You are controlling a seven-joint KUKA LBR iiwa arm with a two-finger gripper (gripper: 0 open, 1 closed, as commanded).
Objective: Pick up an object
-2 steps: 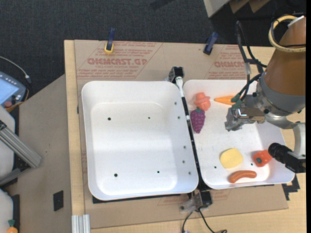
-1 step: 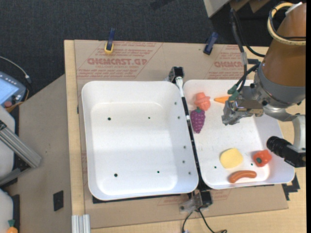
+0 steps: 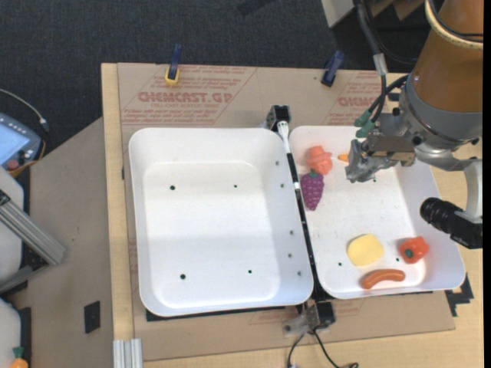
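Hovering over the right bin (image 3: 437, 205), the pincer (image 3: 360, 171) is nearing the orange toy (image 3: 318, 158) lying at its nine o'clock; its spread I cannot tell. Next it is needing a short leftward shift, then a descent.

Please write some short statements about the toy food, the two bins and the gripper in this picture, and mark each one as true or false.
1. All the toy food lies in the right bin. True.
2. The purple grapes lie in the middle of the left bin. False: they lie in the right bin, close to the wall between the two bins.
3. The sausage lies just below the yellow piece, near the front rim. True.
4. The gripper hangs over the left bin. False: it is over the right bin, to the right of the orange piece.
5. The red piece touches the grapes. False: they lie far apart.
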